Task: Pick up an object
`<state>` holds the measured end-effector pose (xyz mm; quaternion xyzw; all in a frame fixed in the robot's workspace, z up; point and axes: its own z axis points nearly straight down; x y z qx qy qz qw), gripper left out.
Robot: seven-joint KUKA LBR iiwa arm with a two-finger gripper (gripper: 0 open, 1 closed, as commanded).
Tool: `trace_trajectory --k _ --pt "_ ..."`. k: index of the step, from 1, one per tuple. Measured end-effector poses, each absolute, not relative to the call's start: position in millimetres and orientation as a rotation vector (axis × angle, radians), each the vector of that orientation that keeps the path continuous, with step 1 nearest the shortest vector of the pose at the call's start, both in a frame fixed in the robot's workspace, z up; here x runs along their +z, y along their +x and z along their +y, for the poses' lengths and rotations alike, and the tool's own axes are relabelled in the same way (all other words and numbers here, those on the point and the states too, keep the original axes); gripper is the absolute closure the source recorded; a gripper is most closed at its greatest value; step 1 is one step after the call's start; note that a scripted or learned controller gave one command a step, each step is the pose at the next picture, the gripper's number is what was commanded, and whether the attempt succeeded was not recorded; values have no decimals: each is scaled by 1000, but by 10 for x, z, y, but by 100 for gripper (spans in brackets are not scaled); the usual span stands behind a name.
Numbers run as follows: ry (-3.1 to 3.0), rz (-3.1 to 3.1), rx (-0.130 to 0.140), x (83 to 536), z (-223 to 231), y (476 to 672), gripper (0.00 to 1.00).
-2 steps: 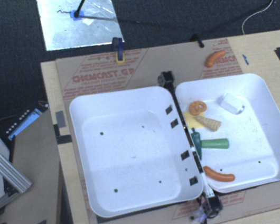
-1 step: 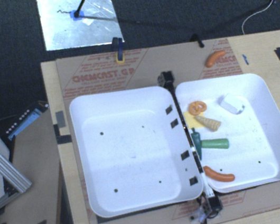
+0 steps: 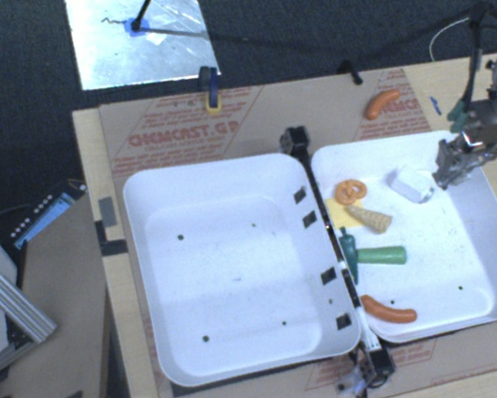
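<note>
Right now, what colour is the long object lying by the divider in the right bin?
Green: the long object shows clearly in the camera view.

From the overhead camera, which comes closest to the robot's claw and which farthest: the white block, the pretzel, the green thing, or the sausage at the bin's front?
Measured from the gripper:
1. White block, just to its left in the view.
2. Pretzel, farther left, near the divider.
3. Green thing, lower, beside the divider.
4. Sausage, at the bin's front edge, farthest.
</note>
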<state>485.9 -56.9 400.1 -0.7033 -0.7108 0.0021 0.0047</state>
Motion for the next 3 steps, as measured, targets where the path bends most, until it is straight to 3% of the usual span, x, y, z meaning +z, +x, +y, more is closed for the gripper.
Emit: trace_trajectory --k 1,3 --pt "-2226 -2236 -17 5417 -638 4868 100" --pt "-2232 -2218 0 5352 -2111 4852 100"
